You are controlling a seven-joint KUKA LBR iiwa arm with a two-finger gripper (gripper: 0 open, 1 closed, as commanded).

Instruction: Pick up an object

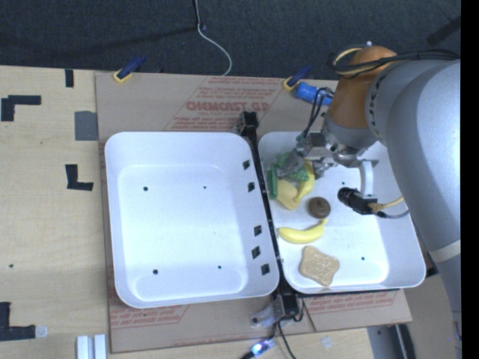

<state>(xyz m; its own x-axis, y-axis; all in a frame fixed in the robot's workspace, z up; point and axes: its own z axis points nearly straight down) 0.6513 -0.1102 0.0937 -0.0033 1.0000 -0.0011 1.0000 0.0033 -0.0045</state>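
While the gripper is lowered over a green and yellow object in the right bin, its finger state cannot be told.

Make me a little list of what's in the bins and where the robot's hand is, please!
right bin: banana, bread slice, brown round thing, yellow-green toy
left bin: white floor showing
gripper: low over the yellow-green toy, near the right bin's left wall
holding anything: cannot tell
arm: reaches in from the right
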